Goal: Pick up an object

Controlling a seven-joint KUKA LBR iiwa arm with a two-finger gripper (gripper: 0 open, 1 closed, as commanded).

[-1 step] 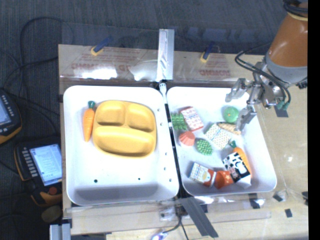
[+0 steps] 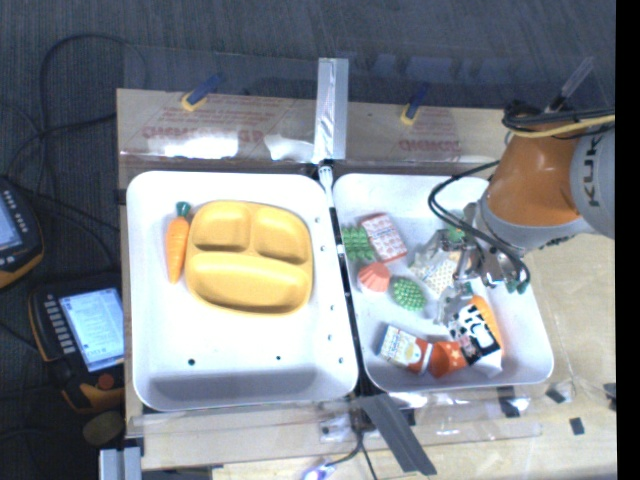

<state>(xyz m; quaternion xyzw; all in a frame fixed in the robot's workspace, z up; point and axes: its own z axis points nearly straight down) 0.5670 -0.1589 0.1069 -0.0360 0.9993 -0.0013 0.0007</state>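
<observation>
Camera view: tool point(image 2: 462, 290) hangs just above the black-and-white carton point(image 2: 477, 330).

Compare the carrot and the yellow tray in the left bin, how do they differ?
The carrot is orange, slim and long with a green top; the yellow tray is wide, rounded and split into compartments. The carrot is far smaller and lies beside the tray's left edge. Both rest in the left bin.

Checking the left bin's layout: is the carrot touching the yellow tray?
Touching. The camera view shows the carrot lying flush against the yellow tray's left edge.
</observation>
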